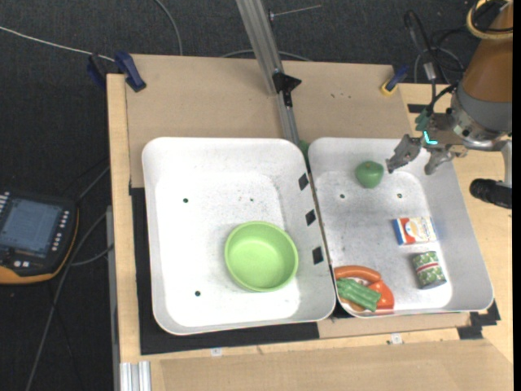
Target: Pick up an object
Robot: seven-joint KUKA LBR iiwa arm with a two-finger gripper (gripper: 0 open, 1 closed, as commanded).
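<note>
Camera view: the arm comes in from the right, its pincer (417,159) spread wide with nothing between the fingers, hanging over the upper edge of the right bin (464,243). A small green round object (369,173) lies just left of the pincer in that bin, apart from the fingers. Lower in the same bin: a blue-and-white box (413,230), a dark green can (428,269), and an orange plate with green vegetables (364,290) at the bottom-left corner. The left bin (175,186) holds a green bowl (260,256). Both bins sit on the table (203,96).
</note>
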